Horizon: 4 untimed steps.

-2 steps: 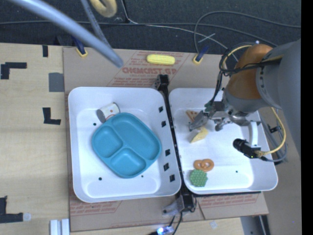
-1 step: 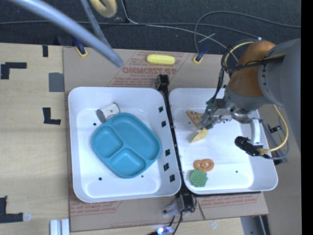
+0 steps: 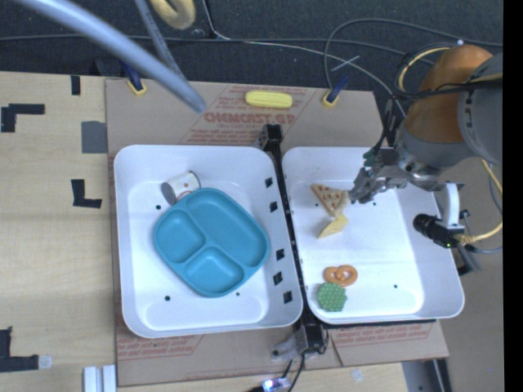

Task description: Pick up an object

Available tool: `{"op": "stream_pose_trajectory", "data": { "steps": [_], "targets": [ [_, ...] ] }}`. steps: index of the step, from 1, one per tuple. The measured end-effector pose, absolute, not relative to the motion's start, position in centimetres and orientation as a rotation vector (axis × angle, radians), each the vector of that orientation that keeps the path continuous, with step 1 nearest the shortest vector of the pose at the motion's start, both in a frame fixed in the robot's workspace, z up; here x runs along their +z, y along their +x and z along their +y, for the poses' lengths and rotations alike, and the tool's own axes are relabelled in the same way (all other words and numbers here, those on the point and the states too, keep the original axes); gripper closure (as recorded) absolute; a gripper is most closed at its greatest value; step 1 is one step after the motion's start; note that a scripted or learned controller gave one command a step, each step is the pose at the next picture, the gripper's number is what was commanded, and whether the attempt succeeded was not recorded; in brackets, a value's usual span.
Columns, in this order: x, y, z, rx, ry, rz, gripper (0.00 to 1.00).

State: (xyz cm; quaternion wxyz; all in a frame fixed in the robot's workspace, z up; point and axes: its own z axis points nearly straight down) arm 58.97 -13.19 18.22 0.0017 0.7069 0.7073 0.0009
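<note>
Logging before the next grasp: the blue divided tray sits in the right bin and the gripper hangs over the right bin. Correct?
Not quite. The camera view shows the blue divided tray in the left bin, not the right. The gripper does hang over the right bin.

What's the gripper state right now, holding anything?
Gripper: over the right bin, just right of the waffle-like piece; nothing seen between its fingers, open or shut cannot be told.

Grey arm (image 3: 482,129) with an orange band (image 3: 449,72) (rounded, glossy), black cables trailing beside it.
</note>
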Motion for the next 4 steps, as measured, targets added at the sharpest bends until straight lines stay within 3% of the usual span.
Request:
{"op": "stream_pose_trajectory", "data": {
  "steps": [1,3,4],
  "targets": [
    [21.1,59.0,-13.1,0.002,2.218,2.222,1.0],
    [21.8,59.2,-2.7,0.0,2.216,2.23,1.0],
    [23.0,58.0,2.6,0.0,2.215,2.23,1.0]
  ]
}}
